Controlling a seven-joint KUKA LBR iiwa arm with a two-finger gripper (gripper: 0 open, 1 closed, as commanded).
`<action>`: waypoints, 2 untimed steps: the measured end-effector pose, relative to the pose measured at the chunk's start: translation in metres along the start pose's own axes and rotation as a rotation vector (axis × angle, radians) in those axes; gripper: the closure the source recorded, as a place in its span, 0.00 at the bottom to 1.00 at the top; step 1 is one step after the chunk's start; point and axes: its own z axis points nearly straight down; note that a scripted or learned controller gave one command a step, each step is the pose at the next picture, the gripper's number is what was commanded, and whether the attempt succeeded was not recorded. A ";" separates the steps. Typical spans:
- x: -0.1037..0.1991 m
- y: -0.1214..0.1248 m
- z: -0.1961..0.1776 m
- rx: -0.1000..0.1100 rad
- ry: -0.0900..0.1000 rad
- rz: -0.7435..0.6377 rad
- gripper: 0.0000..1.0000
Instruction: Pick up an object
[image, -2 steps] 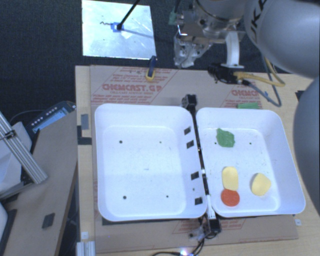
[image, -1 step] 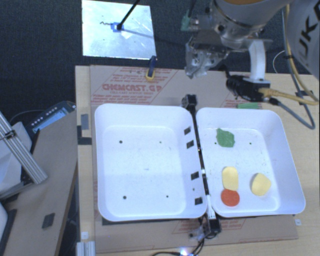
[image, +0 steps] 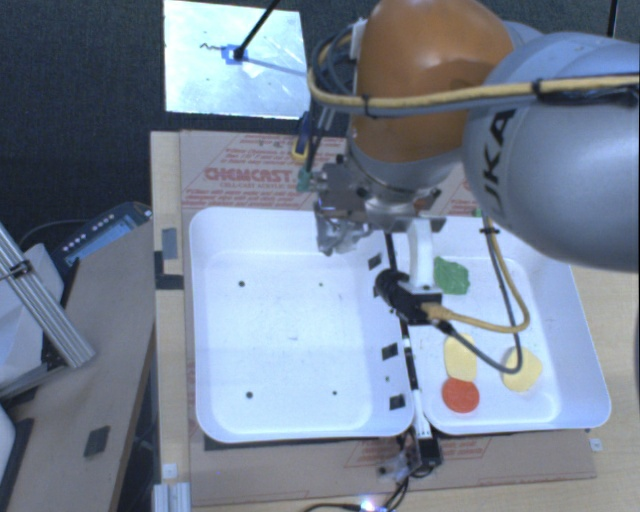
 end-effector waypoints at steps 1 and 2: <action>-0.005 -0.017 0.114 0.000 -0.001 0.006 1.00; 0.000 0.025 0.134 -0.015 0.003 0.006 1.00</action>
